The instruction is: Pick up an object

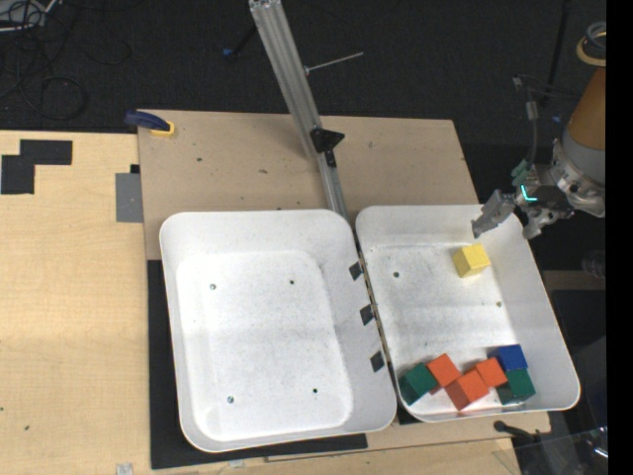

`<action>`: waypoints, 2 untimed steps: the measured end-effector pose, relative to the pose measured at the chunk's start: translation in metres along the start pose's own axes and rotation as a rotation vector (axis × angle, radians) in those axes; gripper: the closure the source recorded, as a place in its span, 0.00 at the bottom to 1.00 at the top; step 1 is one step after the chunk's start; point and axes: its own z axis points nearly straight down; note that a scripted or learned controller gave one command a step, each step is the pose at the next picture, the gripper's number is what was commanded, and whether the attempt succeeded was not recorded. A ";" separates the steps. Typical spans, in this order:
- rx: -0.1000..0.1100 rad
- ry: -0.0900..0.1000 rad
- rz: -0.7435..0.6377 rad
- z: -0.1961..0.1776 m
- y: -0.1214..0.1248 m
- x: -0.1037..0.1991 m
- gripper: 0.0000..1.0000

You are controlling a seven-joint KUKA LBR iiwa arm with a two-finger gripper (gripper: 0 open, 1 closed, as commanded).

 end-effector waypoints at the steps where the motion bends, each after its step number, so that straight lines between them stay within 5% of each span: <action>1: -0.004 -0.002 -0.002 -0.003 0.001 0.000 0.00; 2: 0.001 -0.001 0.002 0.057 0.008 -0.003 0.00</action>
